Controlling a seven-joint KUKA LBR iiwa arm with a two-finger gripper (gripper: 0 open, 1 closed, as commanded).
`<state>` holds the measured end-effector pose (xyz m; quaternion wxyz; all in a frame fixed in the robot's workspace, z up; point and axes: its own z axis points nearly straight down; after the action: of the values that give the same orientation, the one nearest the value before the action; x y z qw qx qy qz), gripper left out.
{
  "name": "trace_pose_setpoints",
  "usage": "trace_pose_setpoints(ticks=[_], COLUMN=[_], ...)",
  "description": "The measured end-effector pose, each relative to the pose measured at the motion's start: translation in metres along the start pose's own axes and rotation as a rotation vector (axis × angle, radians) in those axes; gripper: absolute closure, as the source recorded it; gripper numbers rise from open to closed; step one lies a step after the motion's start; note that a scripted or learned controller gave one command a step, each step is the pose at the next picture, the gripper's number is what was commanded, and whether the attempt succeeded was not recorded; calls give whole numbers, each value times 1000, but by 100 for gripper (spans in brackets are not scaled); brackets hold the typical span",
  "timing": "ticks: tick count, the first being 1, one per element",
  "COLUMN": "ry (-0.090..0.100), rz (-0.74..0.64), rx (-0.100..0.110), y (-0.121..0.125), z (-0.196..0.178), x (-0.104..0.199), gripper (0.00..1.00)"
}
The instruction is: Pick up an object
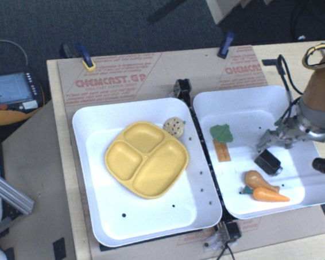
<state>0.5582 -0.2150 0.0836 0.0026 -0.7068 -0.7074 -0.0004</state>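
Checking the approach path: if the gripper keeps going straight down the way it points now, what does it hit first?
Likely the bare floor of the right bin, left of the gripper and above the carrot. Depth is unclear.

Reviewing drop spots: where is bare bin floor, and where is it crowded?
Free: left bin below the yellow plate; right bin far strip above the green piece. Crowded: around the gripper and carrot.
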Motion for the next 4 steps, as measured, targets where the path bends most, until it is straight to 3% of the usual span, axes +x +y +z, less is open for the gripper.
trace_pose_setpoints(ticks=[1, 2, 4], ry=[-3, -7, -8], rz=[0, 0, -1], rx=[-2, -6, -11], y=[0, 1, 12], z=[-11, -53, -172], x=[0, 2, 6], gripper=[100, 100, 100])
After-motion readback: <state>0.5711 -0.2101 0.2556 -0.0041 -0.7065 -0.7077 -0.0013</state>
